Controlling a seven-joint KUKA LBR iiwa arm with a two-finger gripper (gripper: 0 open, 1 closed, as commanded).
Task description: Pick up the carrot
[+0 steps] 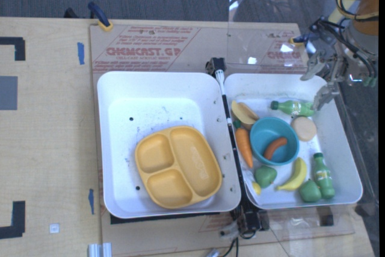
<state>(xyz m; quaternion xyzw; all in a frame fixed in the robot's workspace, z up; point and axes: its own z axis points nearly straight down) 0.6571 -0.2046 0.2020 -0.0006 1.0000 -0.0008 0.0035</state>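
Near the front, the carrot (243, 148) lies untouched; cardboard (144, 48) behind reads "CHEMCAST GP"; the pincer (323, 86) hangs released.

Light wood bench (42, 147) with black tape marks and blue tape bits. Brown printed cardboard sheet (150, 45) lying flat on it. Two white bins on the cardboard, left bin (120, 105) and right bin (343, 147), touching along a middle seam.

Counted: two white bins (114, 129), one yellow divided plate (177, 167), one blue bowl (267, 132), one sausage (277, 147), one carrot (244, 147), one banana (295, 176), two green bottles (293, 108).
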